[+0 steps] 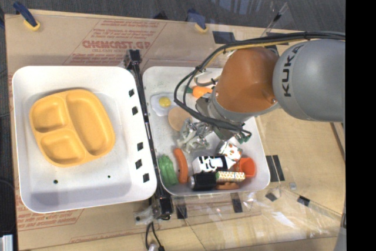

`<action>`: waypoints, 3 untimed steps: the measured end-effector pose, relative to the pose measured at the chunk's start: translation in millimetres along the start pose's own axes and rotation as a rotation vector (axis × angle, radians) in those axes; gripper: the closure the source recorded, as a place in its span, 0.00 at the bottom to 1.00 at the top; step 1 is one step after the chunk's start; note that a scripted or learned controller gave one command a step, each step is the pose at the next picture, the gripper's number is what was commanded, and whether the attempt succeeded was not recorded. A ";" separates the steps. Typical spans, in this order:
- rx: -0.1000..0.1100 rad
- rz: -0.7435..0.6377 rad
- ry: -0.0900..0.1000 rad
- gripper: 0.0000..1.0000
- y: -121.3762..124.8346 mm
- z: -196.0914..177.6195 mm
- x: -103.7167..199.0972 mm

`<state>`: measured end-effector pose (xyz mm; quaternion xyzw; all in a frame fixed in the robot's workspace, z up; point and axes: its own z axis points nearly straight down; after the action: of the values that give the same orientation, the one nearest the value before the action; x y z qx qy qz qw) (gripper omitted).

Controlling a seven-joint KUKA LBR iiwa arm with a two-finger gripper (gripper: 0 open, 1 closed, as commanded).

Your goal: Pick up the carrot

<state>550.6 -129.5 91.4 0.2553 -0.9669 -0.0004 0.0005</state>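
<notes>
Both white bins sit side by side on a counter [305, 144] covered with brown protective paper. The left bin [23, 185] holds just a yellow divided plate [71, 126], lying flat towards its upper left. The loose items are piled in the right bin [154, 76], so that is where the arm [305, 82] reaches in from the right of the frame. Its orange band [247, 79] hangs over the bin's middle.

The carrot [181, 166] appears to be the slim orange piece in the lower left part of the right bin. It lies flat, just beside a green piece [167, 168], and a black-and-white box [210, 163] lies close on its right. The jaws sit below the band, a metallic cluster over the middle of the bin, up and to the right of the carrot and apart from it. Whether they are open or closed cannot be told from this angle, and nothing can be seen held in them.

Red print on the paper reads "CHEMCAST GP", and the smaller lines under it are too fine to read. The grey arm shows "KUK", with the rest cut off. The box's label is illegible.
</notes>
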 end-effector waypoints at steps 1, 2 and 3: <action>0.000 0.000 -0.001 0.00 0.2 -0.6 -0.4; 0.003 0.269 -0.002 0.00 -20.3 -3.2 -79.8; 0.004 0.266 -0.007 1.00 -20.5 -14.8 -82.0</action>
<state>632.1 -106.9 106.1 0.1247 -0.9922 0.0008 -0.0034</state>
